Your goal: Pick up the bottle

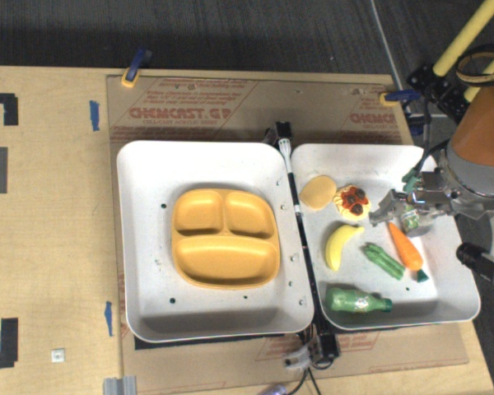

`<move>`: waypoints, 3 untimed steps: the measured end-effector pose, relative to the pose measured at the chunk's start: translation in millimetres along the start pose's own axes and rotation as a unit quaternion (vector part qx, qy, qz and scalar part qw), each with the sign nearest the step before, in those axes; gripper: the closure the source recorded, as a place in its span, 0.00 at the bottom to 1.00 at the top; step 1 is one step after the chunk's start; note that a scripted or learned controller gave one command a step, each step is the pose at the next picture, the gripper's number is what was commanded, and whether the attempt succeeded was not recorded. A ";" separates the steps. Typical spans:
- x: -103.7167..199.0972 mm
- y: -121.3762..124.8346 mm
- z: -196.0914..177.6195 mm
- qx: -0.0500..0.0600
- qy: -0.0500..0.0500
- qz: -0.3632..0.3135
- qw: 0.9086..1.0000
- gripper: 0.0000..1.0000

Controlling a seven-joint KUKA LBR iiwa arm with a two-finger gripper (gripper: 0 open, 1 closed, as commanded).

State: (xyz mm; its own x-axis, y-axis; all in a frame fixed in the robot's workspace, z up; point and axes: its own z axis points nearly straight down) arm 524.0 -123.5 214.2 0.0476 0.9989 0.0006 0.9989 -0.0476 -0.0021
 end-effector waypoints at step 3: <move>-5.2 -9.6 128.1 -0.001 0.001 -0.001 1.000 0.00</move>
